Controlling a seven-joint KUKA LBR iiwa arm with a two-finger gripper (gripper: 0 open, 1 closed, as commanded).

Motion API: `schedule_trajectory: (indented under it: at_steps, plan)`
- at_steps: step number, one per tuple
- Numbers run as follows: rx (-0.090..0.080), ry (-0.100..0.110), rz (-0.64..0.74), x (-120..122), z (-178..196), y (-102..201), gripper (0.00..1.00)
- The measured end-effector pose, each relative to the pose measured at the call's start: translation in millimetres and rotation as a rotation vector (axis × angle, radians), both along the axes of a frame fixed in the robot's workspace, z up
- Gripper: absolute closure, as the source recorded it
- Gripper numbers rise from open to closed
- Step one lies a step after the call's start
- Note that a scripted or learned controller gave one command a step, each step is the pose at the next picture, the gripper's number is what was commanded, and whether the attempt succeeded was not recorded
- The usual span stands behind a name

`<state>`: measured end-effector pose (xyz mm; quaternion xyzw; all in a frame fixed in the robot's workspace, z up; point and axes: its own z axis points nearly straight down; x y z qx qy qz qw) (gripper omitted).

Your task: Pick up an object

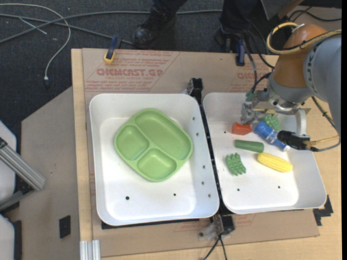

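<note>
At right of centre, the gripper [250, 114] hangs low over the upper part of the right bin [309, 191]; whether it is open or closed cannot be told, since the wrist hides much of it.
- Arm [303, 64]: grey with an orange band, entering from the upper right, its far end cut off by the frame edge.
- Orange piece [241, 128]: just below the gripper, shape hard to make out.
- Blue item [268, 133]: partly under the arm's fittings, with a green bit beside it that is too hidden to name.
- Green cucumber [249, 144]: lying flat, mid-bin.
- Yellow corn cob [275, 162]: right of the cucumber, well apart from the gripper.
- Green leafy toy [236, 164]: lower left of the same bin.
- Left bin [105, 199]: holds a green divided plate [153, 144], tilted at a slant.
- Surface: both bins sit on a brown board [141, 69] with red lettering, part blurred.
- Room: dark carpet [49, 47] with white cables [51, 64] at upper left; dark shoes [154, 23] at the top edge, the wearer cut off.
</note>
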<state>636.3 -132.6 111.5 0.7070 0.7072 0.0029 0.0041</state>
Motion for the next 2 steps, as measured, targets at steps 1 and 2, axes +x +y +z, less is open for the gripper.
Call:
schedule_trajectory:
  at_steps: [1, 2]
  plan:
    - [0.001, 0.000, 0.000, 0, 9, 0, 1.00]
    - [0.001, 0.005, 0.001, 4, 53, 1, 1.00]
